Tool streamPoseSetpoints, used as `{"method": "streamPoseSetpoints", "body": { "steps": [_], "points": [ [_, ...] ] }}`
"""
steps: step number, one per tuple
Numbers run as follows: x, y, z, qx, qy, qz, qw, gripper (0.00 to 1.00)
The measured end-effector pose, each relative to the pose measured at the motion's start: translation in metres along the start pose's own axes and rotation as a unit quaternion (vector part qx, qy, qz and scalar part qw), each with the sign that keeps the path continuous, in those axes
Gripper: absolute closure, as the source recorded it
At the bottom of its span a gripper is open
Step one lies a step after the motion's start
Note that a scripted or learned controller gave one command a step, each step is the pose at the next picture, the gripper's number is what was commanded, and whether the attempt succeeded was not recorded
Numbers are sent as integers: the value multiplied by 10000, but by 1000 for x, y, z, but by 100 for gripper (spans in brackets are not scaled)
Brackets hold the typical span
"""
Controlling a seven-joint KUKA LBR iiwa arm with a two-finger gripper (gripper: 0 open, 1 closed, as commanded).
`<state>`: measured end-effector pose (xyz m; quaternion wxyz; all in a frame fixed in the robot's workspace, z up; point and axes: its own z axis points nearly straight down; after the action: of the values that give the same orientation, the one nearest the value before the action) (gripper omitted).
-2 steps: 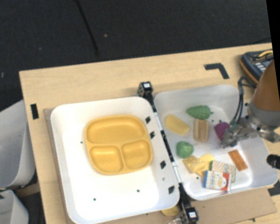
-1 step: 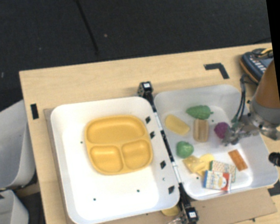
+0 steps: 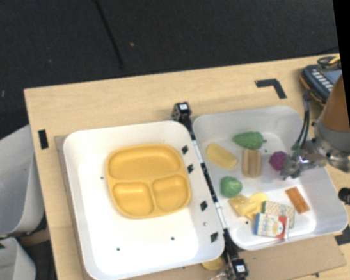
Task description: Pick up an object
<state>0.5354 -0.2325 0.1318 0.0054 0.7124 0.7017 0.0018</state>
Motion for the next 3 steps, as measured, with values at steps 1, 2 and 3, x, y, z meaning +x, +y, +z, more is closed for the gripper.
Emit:
{"method": "streamPoseSetpoints", "body": {
  "steps": [1,2,3],
  "points": [
    [64,21,-62,33,20,-97,9999,100],
    [119,3,34,65,33,-95,9999,100],
    [181,7,-76,0,30,-112,9999,100]
  ]
}}
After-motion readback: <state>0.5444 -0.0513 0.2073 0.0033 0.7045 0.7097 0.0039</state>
